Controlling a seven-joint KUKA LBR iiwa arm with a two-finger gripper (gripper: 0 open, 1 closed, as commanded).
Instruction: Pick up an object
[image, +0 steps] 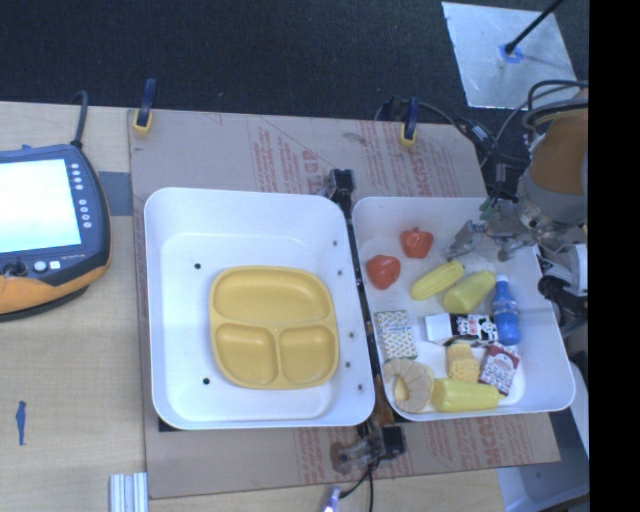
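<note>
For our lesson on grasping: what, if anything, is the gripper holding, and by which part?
Nothing is seen between the fingers of the gripper; it hovers at the right bin's far edge, above the toys.

Bench (60, 400) with cardboard sheet (270, 150), pendant (45, 225)

the right bin (560, 395) holds a loose pile: two red, strawberry-like pieces at ten and eleven o'clock (383, 270) (417, 242), and a yellow corn cob (437, 280) lying slantwise beside a yellow-green lump (468, 292) near the centre. a blue bottle (506, 313) lies toward three o'clock just beside a black-and-white carton (462, 327). a patterned packet (396, 334) sits at nine o'clock, and a yellow cylinder (464, 396) lies flat at six o'clock.
</note>
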